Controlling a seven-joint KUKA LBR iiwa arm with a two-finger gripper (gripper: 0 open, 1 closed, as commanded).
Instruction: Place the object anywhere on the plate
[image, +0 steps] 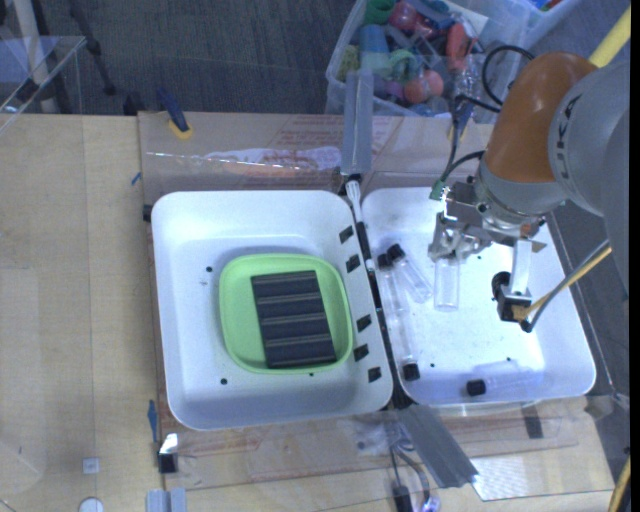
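A green plate lies in the left bin. A black ribbed block rests flat on the plate, near its middle. My gripper hangs over the upper middle of the right bin, well to the right of the plate. A clear tube stands just under the gripper, and whether it is gripped is unclear. Another clear tube with a black cap lies left of the gripper, by the divider.
More clear tubes lie in the right bin: one along the left wall with a black cap, one near the front wall. Black clips line the divider between the bins. A crate of coloured items stands behind.
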